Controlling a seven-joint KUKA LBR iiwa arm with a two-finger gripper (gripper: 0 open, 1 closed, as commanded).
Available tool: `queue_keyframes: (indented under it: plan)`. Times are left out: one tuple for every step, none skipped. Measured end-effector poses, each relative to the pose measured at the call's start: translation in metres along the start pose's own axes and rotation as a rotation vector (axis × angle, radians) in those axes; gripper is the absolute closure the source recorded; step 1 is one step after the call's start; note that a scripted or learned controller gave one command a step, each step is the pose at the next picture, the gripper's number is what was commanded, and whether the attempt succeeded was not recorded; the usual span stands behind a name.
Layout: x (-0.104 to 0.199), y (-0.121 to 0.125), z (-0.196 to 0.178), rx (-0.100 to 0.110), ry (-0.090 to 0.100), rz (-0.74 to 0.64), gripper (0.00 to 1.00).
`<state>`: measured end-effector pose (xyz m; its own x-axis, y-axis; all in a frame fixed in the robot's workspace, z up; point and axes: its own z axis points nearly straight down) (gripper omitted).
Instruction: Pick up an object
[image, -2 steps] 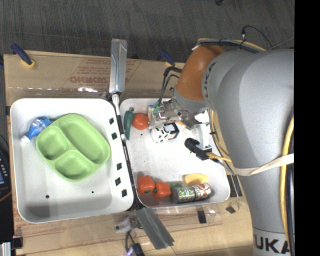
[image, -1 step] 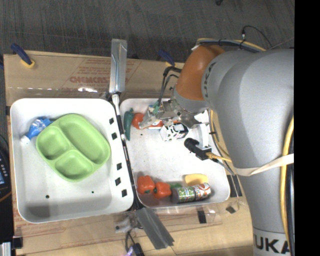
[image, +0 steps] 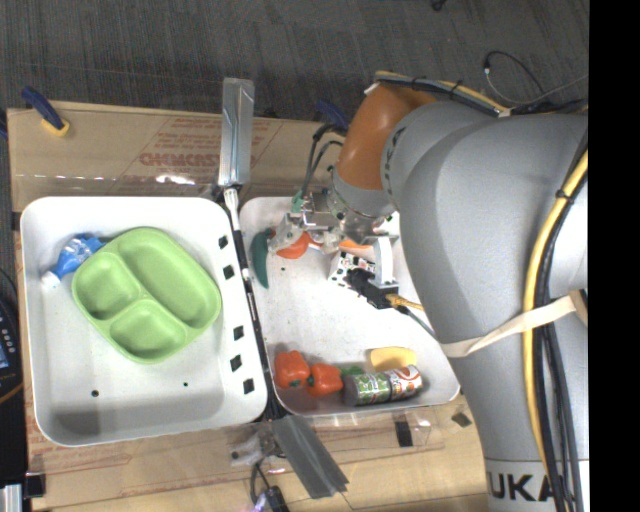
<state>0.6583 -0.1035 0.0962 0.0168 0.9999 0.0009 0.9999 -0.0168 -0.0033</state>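
Note:
My gripper (image: 303, 222) hangs over the far left part of the right bin (image: 320, 320). A small orange-red piece (image: 289, 246) sits right at its tip, touching or just under it; I cannot make out a grasp. A dark green curved vegetable (image: 259, 258) lies beside it against the bin's left wall. Along the near edge lie two red-orange peppers (image: 306, 372), a printed can (image: 384, 385) on its side and a yellow piece (image: 392, 357).
The left bin (image: 60, 400) holds a green divided plate (image: 147, 291) with a blue-and-white item (image: 72, 254) behind its left side. The grey arm covers the right bin's right side. A metal divider (image: 236, 130) stands between the bins at the back.

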Motion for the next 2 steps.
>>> queue_keyframes:
  plan:
    - [0.002, -0.003, 0.001, 0.014, 0.000, -0.007, 1.00]
    - [0.069, -0.002, -0.098, -0.005, 0.000, -0.032, 1.00]
